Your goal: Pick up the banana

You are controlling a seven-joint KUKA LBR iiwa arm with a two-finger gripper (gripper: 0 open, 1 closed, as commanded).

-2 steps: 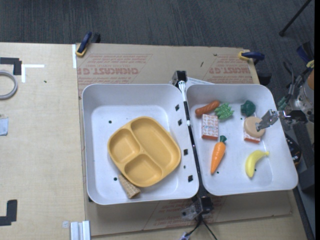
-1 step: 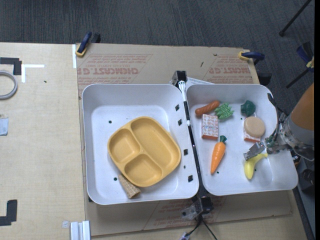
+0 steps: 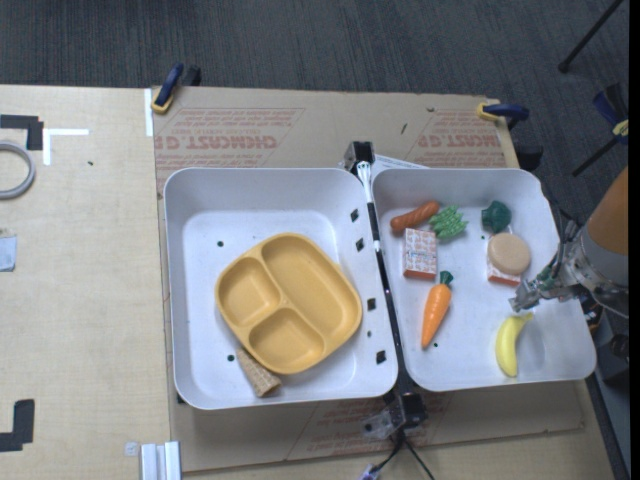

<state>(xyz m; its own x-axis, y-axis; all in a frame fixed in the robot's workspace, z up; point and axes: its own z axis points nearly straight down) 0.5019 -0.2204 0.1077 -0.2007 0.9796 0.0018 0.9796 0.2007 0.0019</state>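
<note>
Right bin, near corner: the banana (image 3: 509,345) lies flat on the bin floor, long axis running from the table's front edge toward its back, stem end nearest the gripper; nothing touches it
Gripper: the gripper (image 3: 530,295) sits just beyond the banana's upper tip, reaching in over the right bin's (image 3: 470,376) outer wall; whether the fingers are spread or closed I cannot tell, and nothing shows between them
Why so placed: judged a lining-up for a descent, not a hold
Neighbours: the sandwich (image 3: 508,258) lies just behind the gripper; the carrot (image 3: 434,311) lies apart toward the centre divider
Open room: bare white floor on both sides of the banana; the outer wall and front rim are near, so the tight side is toward the table's right edge
Left bin: 1 yellow plate (image 3: 288,302)
</note>
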